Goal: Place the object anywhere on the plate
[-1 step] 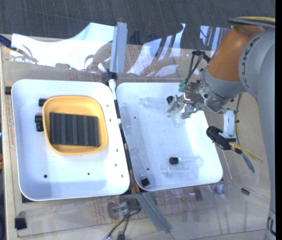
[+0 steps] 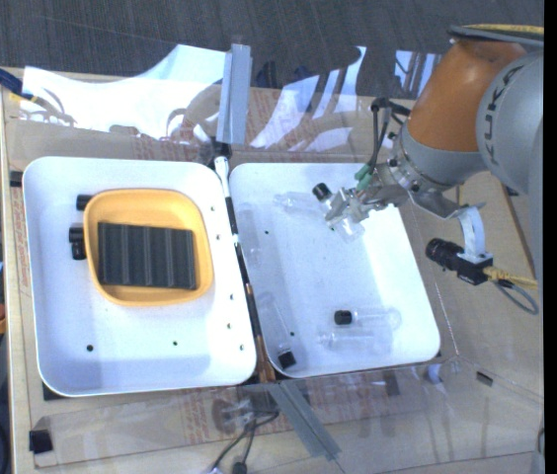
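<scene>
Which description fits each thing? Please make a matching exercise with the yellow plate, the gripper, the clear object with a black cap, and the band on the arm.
Things:
1. yellow plate
2. gripper
3. clear object with black cap
4. band on the arm

Descriptions:
A. orange
B. in the left bin
C. lying near the front of the right bin
D. over the back part of the right bin

Pairs: 1-B, 2-D, 3-C, 4-A
</scene>
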Controlling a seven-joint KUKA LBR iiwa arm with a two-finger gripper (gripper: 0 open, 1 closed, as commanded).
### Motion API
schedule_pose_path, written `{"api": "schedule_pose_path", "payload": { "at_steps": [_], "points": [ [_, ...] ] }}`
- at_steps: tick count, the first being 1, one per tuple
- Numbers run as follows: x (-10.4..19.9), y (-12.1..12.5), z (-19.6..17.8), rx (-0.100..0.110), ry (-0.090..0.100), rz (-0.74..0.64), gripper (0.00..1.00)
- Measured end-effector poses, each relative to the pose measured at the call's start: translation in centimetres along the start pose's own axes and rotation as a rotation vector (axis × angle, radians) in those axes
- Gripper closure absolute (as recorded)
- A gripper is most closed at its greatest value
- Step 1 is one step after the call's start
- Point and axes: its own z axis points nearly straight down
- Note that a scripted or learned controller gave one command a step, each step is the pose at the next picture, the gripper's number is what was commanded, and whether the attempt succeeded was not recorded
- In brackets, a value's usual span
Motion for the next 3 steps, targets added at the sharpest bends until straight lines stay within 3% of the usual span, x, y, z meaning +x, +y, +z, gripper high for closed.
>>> {"api": "schedule_pose_path", "payload": {
  "at_steps": [1, 2, 3],
  "points": [
    [1.6, 1.0, 2.1, 0.002, 0.002, -0.240, 1.00],
    [3.3, 0.5, -3.0, -0.003, -0.002, -0.494, 1.00],
    [4.3, -0.4, 2.0, 0.000, 0.001, -0.623, 1.00]
  ]
}}
